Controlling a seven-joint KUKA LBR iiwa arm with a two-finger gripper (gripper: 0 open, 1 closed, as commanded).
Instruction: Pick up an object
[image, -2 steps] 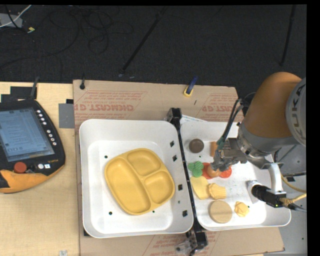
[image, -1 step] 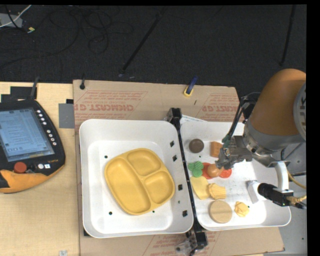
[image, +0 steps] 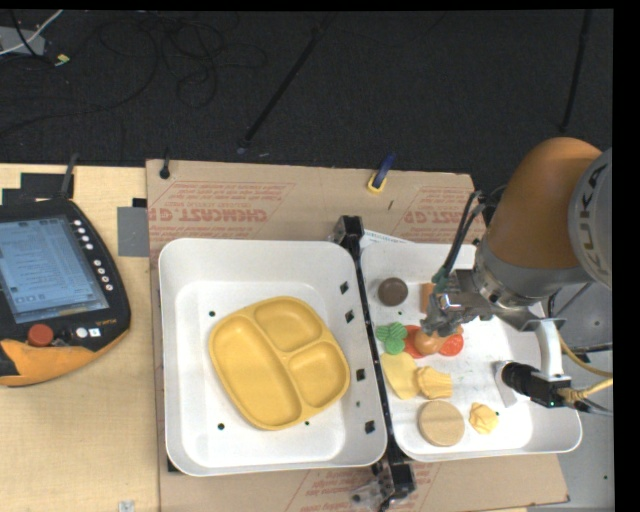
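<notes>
Small toy foods lie in the right white bin (image: 560, 435): a green-topped red and orange piece (image: 420, 342) near its left wall, under the gripper (image: 437, 325), whose finger state I cannot tell. The yellow compartment tray (image: 278, 360) fills the left white bin (image: 190, 300).

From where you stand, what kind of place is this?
Probably a robotics test bench: a grey and orange robot arm over two shallow white plastic bins, a handheld control tablet, and loose black cables.
</notes>
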